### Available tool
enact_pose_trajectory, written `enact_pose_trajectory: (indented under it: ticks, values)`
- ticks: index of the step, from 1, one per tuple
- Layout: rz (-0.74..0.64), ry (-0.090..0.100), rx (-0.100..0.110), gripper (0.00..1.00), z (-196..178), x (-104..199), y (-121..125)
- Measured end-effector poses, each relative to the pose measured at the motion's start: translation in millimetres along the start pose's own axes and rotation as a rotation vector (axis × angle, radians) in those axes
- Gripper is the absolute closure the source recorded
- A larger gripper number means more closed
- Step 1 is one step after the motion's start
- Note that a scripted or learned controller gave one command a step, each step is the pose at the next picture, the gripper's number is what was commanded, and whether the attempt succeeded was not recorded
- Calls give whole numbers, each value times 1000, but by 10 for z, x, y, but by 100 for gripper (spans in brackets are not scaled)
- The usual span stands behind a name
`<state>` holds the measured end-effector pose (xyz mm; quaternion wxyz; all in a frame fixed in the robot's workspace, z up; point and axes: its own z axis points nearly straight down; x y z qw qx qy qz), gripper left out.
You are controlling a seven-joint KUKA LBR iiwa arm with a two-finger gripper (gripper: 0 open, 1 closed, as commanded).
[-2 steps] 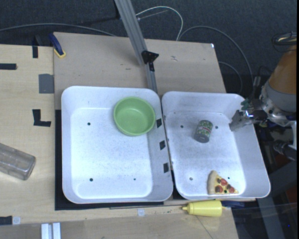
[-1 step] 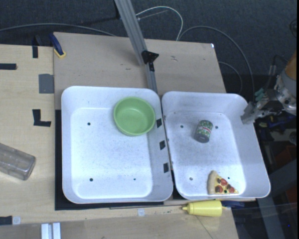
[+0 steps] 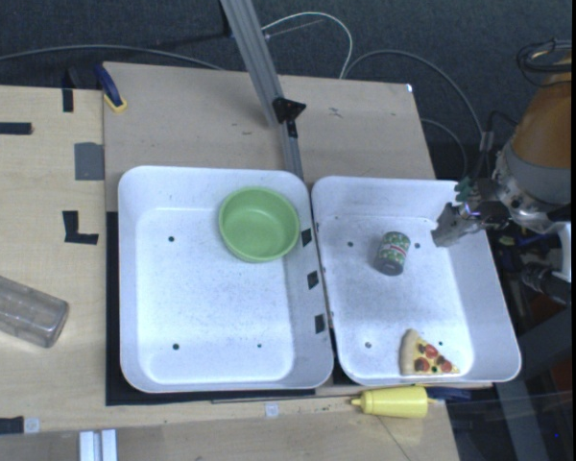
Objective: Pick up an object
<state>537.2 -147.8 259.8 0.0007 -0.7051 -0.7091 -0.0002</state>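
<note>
Glossy white plastic bins (image 3: 154,286), matt green plastic bowl (image 3: 258,224), pale wooden bench (image 3: 192,113), clear plastic tube (image 3: 19,307).

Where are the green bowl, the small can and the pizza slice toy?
green bowl (image 3: 258,224): camera view, inside bottom.
small can (image 3: 393,253): camera view, label side.
pizza slice toy (image 3: 421,353): camera view, topped face.

A single fixed camera hangs above the bench (image 3: 365,133) and looks down at a slant, far enough back to take in both white bins whole — the left bin (image 3: 144,286) and the right bin (image 3: 480,296) sit side by side near the middle of the frame. The bench's far edge and dark floor lie along the top; the arm (image 3: 547,142) enters from the right edge.
</note>
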Motion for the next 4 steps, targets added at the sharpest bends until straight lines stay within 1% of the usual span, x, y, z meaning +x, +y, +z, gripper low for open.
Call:
enact_pose_trajectory:
  ticks: [1, 2, 3, 4]
  values:
    - [-1, 0, 1, 100, 158, 588, 30]
    - [0, 0, 2, 100, 233, 1025, 27]
    - [-3, 1, 1, 100, 196, 1645, 36]
    - [-2, -1, 3, 100, 354, 2222, 100]
